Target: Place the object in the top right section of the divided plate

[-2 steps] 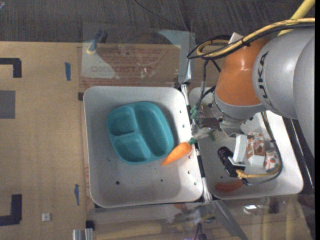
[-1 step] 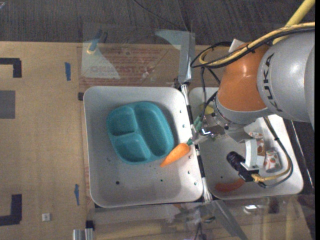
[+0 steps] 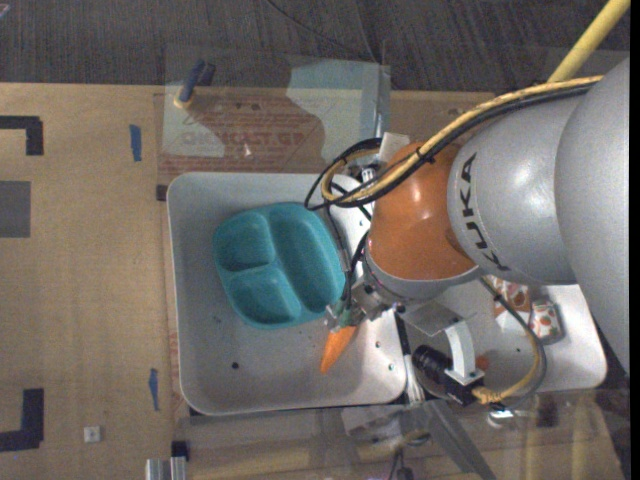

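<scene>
Carrying an orange carrot-shaped object [image 3: 337,349] pinched in the closed claw [image 3: 345,320], at five o'clock just off the teal divided plate [image 3: 278,265]; next, moving to the plate's top right section.

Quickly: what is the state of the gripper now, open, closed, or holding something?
Gripper: closed on the green top of the orange carrot, beside the teal divided plate.
</scene>
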Motion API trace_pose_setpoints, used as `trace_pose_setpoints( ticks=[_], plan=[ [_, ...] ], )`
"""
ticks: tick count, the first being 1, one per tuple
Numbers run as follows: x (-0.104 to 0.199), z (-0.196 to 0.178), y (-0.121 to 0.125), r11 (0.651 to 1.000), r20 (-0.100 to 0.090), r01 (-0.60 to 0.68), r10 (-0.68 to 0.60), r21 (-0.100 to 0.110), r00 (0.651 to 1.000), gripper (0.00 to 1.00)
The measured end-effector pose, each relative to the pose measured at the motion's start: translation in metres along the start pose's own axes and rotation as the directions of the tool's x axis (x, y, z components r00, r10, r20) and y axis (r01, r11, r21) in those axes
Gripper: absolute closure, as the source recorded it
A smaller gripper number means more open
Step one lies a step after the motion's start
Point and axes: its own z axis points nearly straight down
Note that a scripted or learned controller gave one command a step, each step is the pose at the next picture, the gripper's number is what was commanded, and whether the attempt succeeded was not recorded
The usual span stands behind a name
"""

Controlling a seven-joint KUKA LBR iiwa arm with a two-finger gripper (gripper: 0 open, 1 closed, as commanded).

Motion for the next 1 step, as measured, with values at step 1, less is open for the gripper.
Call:
trace_pose_setpoints(
  ticks=[1],
  plan=[
    [-0.0110, -0.0247, 0.1067, 1.000, 0.004, 0.010, -0.010, -0.006, 1.000, 1.00]
  ],
)
